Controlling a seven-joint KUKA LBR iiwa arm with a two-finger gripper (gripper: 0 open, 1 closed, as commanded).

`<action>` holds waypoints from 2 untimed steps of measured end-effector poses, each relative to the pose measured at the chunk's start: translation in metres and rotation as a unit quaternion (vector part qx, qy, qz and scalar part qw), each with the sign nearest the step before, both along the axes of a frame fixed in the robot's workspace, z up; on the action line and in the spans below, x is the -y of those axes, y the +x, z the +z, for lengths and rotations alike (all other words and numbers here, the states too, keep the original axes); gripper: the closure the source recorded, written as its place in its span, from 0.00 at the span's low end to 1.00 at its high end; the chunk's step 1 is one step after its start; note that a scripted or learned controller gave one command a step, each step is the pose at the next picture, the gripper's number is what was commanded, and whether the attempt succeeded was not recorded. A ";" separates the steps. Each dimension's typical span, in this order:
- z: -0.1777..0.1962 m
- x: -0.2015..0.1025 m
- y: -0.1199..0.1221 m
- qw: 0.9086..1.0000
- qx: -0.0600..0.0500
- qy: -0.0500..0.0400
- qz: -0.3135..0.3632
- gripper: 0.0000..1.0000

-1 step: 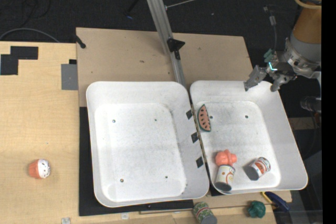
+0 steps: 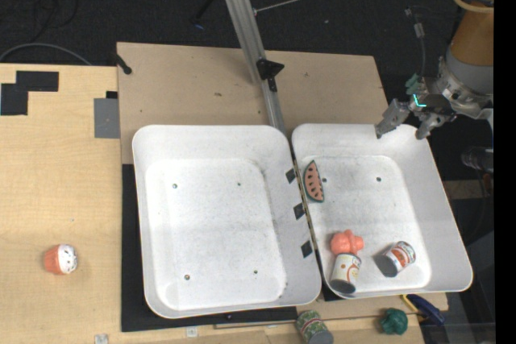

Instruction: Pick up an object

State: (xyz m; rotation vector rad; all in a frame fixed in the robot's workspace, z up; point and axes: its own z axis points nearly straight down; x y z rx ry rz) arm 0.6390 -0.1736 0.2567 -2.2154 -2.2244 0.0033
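My gripper (image 2: 405,123) hangs over the far right corner of the right bin (image 2: 427,173), its two fingers spread open with nothing between them. Well below it in that bin lie a watermelon slice (image 2: 313,181) against the left wall, a pink lumpy toy (image 2: 347,241), a small white cup with a red pattern (image 2: 345,269) on its side, and a red and white can (image 2: 397,258) near the front. All of these sit apart from the gripper.
The left bin (image 2: 161,149) stands beside the right one. A metal rail (image 2: 246,28) slants in from the top. A round orange and white toy (image 2: 60,259) lies on the wooden bench at left. A green object (image 2: 394,321) and a can (image 2: 311,326) rest by the front edge.
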 end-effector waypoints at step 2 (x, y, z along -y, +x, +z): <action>-0.119 0.002 -0.007 1.000 -0.003 0.001 -0.002 0.00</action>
